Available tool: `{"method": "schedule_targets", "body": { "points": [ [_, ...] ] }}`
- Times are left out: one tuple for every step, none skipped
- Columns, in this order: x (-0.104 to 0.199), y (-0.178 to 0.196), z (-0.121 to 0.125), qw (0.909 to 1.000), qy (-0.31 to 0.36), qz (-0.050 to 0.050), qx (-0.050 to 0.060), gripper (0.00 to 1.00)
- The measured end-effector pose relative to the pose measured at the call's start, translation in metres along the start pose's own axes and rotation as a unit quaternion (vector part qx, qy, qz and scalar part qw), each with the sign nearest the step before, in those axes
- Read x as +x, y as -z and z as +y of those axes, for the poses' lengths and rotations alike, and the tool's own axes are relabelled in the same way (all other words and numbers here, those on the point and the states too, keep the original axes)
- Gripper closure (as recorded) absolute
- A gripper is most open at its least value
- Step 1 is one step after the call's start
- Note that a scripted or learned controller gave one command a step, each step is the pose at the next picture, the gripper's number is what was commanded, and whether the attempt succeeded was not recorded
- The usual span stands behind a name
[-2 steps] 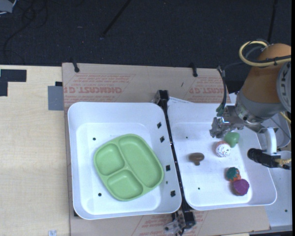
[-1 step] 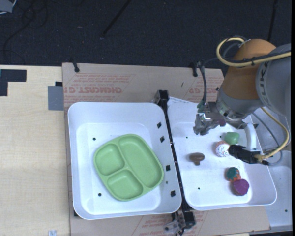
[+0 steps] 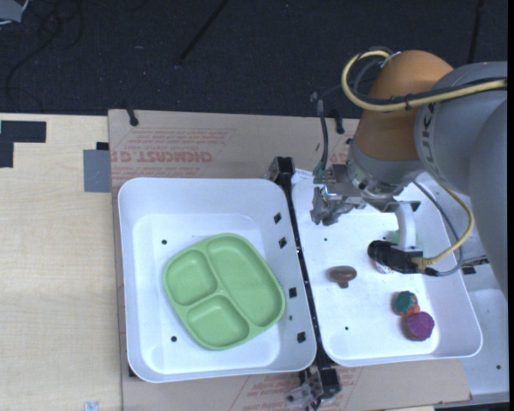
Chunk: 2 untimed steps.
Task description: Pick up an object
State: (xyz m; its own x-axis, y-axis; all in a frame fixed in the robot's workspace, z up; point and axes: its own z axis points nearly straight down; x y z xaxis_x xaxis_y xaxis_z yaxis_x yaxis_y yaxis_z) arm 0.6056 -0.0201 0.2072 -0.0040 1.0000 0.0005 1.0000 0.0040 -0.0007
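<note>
Gripper (image 3: 325, 205) sits at the upper left of the right bin (image 3: 463, 345); can't tell how open it is, nothing seen in it. Nearest pick, a brown lump (image 3: 343, 274), lies at its 5 o'clock, long axis left-right. Teal piece (image 3: 403, 301) and purple ball (image 3: 419, 324) lie farther, 4 o'clock.

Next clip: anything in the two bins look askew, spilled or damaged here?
Nothing spilled or broken. The green divided plate lies skewed to the left bin's walls. In the right bin, a brown piece, a teal-and-orange ball and a purple ball lie loose, apart from the gripper.
</note>
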Motion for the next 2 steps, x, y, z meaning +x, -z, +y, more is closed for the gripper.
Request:
{"method": "schedule_targets", "body": {
  "points": [
    [0.058, -0.001, 0.008, 1.0000, 0.000, 0.001, 0.001, 1.00],
    [0.109, 0.001, 0.016, 1.0000, 0.000, 0.001, 0.001, 1.00]
  ]
}}
